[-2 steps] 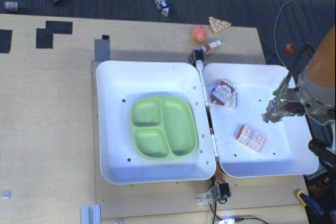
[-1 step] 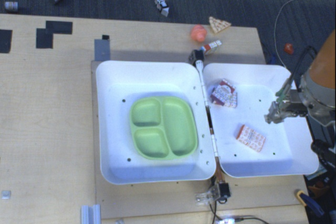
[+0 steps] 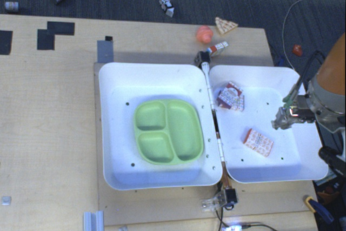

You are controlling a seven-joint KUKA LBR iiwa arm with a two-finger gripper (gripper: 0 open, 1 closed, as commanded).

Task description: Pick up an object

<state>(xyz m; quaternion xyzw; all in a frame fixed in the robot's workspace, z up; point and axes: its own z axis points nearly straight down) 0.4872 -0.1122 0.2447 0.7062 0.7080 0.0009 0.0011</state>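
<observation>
In the right bin [image 3: 270, 170] lie two small objects: a crumpled red-and-white packet [image 3: 230, 97] near its upper left, and a flat orange-and-white patterned packet [image 3: 258, 142] lower down. My gripper [image 3: 283, 118] hangs over the right half of this bin, a short way right of and above the patterned packet. I see nothing held in it. The grey arm with its orange band [image 3: 331, 70] comes in from the right edge.
The left bin [image 3: 116, 116] holds a green divided plate [image 3: 168, 131]. Behind the bins on the bench lie an orange ball [image 3: 204, 34], a pizza-slice toy [image 3: 225, 25] and a small tube [image 3: 218, 47]. Cables and a clamp [image 3: 223, 200] sit at the front.
</observation>
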